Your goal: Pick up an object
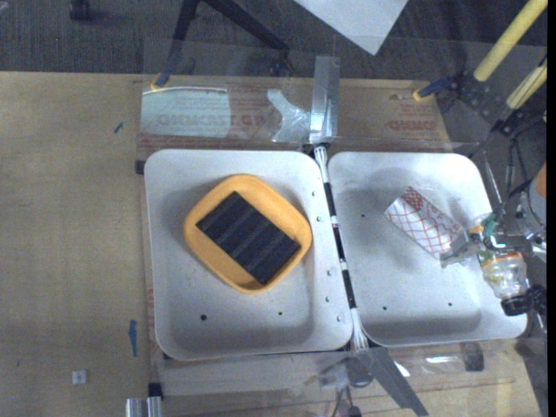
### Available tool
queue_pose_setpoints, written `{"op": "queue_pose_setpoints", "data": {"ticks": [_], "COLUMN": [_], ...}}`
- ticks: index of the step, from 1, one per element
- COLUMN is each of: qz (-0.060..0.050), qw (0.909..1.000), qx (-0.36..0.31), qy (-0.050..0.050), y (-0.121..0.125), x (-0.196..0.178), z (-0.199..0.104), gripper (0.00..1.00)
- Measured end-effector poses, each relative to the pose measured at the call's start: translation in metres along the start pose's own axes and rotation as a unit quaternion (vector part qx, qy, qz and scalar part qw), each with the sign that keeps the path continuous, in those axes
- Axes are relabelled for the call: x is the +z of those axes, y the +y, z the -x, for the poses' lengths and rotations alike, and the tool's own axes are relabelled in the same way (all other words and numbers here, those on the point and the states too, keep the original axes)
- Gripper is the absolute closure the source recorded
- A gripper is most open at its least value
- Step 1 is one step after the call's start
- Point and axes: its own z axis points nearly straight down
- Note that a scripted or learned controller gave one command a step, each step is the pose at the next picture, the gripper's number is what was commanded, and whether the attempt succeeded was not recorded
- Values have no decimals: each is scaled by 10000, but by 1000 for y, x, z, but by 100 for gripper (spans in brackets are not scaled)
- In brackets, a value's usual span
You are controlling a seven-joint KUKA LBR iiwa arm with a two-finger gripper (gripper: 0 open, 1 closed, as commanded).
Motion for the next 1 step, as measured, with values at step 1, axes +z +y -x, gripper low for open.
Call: {"op": "queue_pose_setpoints", "data": {"ticks": [1], "qz": [32], "qw": [10000], "qx": [-7], "qy": [-20], "y": [88], "x": [88], "z": [-11], "gripper": [0]}}
